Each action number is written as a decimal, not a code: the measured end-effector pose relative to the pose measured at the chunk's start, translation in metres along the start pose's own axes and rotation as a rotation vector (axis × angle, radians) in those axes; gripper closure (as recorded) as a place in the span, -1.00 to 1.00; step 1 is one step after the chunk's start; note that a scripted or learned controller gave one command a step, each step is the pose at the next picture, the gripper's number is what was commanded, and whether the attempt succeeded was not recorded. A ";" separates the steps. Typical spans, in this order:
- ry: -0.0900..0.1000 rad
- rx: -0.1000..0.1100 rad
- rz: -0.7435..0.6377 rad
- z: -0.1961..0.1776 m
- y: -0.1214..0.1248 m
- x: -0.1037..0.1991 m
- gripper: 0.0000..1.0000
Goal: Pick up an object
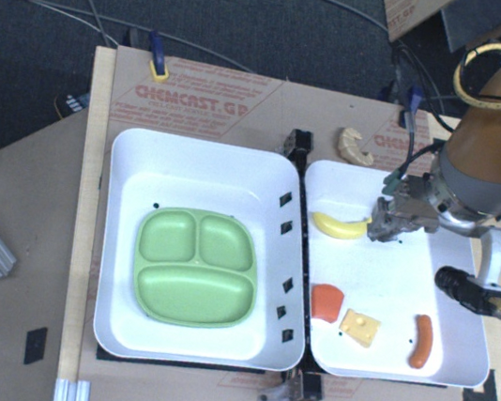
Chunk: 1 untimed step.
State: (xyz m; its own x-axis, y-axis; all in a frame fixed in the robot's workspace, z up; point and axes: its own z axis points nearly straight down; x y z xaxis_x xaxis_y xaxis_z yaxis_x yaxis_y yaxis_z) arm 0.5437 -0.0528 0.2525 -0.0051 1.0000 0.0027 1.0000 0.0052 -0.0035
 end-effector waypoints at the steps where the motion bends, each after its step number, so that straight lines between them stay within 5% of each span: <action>1: 0.000 0.000 0.000 0.016 -0.004 0.057 1.00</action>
